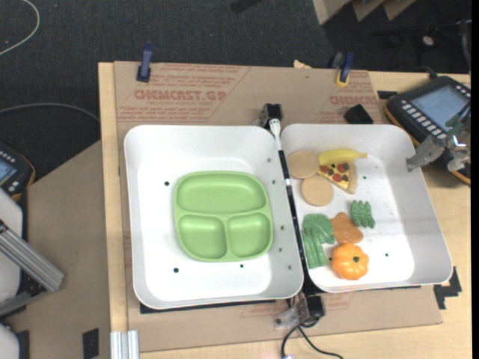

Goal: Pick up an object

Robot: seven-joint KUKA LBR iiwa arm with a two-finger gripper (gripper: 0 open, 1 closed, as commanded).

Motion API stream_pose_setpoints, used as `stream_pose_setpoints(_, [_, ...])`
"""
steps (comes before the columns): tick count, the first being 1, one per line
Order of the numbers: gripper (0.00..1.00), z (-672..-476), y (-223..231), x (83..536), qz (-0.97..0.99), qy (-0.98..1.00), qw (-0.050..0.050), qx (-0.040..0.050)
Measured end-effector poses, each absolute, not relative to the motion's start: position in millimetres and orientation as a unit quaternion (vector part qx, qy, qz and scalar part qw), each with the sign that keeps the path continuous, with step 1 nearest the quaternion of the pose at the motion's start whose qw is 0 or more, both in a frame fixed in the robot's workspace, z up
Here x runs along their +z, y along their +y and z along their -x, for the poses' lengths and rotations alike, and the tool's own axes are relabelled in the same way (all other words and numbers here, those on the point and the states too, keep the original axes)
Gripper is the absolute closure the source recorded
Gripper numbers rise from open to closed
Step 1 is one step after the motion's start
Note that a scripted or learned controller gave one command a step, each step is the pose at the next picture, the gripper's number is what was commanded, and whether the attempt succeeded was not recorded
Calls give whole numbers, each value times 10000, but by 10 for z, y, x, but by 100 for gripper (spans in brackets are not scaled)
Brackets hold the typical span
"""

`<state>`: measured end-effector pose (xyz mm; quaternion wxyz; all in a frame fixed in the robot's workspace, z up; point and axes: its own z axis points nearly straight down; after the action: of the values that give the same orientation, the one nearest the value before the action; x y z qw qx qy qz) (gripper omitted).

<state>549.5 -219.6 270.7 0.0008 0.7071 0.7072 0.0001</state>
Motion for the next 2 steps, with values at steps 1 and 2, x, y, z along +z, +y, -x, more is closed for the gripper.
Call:
stream_pose_setpoints(1, [0,-4774,-1983,3389,-7074,7068,24,16])
stream_pose_setpoints(2, [0,-4802,-1751,5031,-7054,7088,102,54])
